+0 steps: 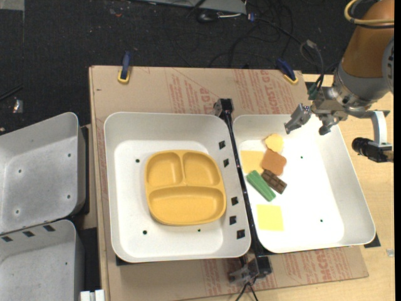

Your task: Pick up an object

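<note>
The gripper [311, 122] hangs over the far edge of the right bin [326, 193], its two metal fingers spread apart with nothing between them, below the arm's [366, 49] orange band. Just below and left of it lies a cluster of small objects on the smooth white floor: a pale yellow rounded piece [274, 143] nearest, an orange-brown block [274, 162] touching it, then a dark brown ridged bar [274, 182] and a green stick [260, 185] lying slantwise side by side. A flat pale yellow square [250, 161] sits partly under the group, and a brighter yellow square [270, 217] lies apart, farther down. Well to the left, the left bin [125, 143] holds a glossy yellow plastic plate [185, 187] with three compartments and rounded corners.
</note>
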Action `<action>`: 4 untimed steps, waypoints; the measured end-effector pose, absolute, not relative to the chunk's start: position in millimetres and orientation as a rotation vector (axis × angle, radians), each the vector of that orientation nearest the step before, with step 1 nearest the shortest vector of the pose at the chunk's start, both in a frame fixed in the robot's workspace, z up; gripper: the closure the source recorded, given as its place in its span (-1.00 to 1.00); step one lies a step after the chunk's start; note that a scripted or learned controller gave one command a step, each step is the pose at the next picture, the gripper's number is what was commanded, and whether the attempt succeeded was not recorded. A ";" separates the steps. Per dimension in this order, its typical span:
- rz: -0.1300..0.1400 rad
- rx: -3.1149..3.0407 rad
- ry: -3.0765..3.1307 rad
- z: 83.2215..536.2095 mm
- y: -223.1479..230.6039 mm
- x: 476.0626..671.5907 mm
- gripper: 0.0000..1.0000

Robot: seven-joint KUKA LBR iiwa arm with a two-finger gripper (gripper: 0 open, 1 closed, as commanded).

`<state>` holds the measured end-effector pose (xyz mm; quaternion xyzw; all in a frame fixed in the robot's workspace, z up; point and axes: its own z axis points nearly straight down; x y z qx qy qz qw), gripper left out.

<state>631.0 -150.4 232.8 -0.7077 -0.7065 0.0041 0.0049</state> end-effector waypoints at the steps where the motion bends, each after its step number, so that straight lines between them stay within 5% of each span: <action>1: 0.001 -2.221 -2.223 240.8 -150.1 633.6 -1.00; 4: 0.000 -2.223 -2.220 90.9 -150.2 626.5 -1.00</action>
